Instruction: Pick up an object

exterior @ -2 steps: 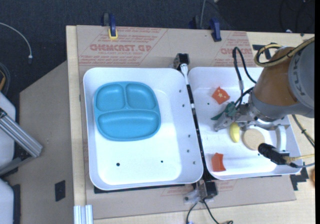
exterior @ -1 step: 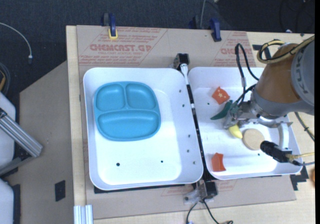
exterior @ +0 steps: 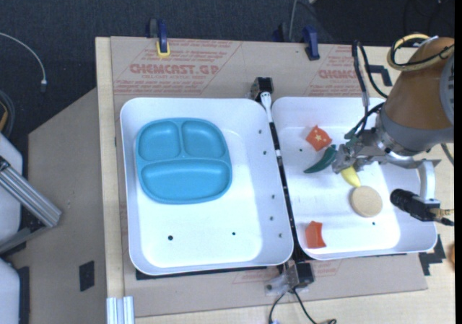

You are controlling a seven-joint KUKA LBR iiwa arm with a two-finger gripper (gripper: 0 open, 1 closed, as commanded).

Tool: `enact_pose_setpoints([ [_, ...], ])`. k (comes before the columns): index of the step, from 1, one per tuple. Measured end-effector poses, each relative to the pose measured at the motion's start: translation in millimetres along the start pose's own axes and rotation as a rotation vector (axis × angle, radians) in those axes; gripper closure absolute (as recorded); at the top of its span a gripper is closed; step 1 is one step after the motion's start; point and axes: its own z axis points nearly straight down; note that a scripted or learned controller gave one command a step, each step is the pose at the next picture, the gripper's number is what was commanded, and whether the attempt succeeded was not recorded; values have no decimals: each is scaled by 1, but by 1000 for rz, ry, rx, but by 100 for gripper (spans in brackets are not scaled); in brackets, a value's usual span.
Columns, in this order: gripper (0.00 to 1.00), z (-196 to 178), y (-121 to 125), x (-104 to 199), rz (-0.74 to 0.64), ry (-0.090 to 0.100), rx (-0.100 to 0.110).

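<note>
In the right bin [exterior: 382, 243] lie an orange piece with a pale mark [exterior: 316, 138], a dark green curved piece [exterior: 320, 162], a yellow piece [exterior: 351, 176], a round tan disc [exterior: 366, 200] and a small red-orange block [exterior: 315, 234]. My gripper [exterior: 345, 160] hangs low over the middle of this bin, right at the yellow piece and next to the green piece's right end. The arm's grey wrist and orange band [exterior: 422, 92] cover the bin's right side.
The left bin [exterior: 249, 236] holds a blue divided plate [exterior: 185, 159] in its upper left part. Black clips [exterior: 263, 89] sit at the seam between the bins. Blue clamps [exterior: 160, 32] hold the cardboard base at the far edge.
</note>
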Motion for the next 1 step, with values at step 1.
enact_pose_setpoints([
  [1, 100, -61, 3, 7, 0, 0, -1],
])
